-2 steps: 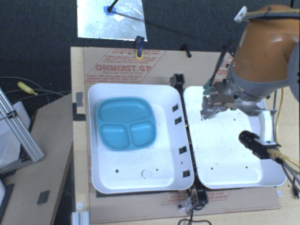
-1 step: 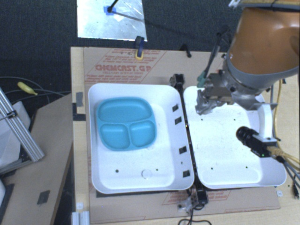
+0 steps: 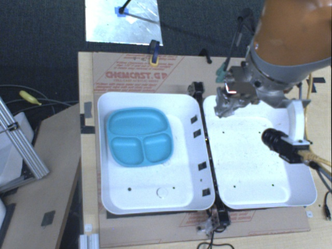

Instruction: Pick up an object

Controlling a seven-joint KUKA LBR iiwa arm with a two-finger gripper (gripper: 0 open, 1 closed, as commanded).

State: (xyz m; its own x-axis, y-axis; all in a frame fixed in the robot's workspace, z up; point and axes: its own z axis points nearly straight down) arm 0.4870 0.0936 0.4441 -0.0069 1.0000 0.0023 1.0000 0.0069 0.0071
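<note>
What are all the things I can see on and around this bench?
Divided plastic plate: one, light blue, three compartments, in the left bin.
Shallow plastic bins: two, white, side by side; left bin, right bin.
Printed cardboard sheet: one, tan with red lettering, under both bins.
Shiny sheet: one, silver, on the dark floor beyond the bench.
Small clip: one, yellow and blue, at the cardboard's far edge.
Robot arm: one, grey with orange band, reaching from the right.
Gripper: one, grey, over the right bin's far-left corner.

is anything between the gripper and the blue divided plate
Nothing visible does. The gripper is over the right bin, near its side facing the left bin, where the blue divided plate lies; only the bins' low adjoining rims lie between them.
</note>
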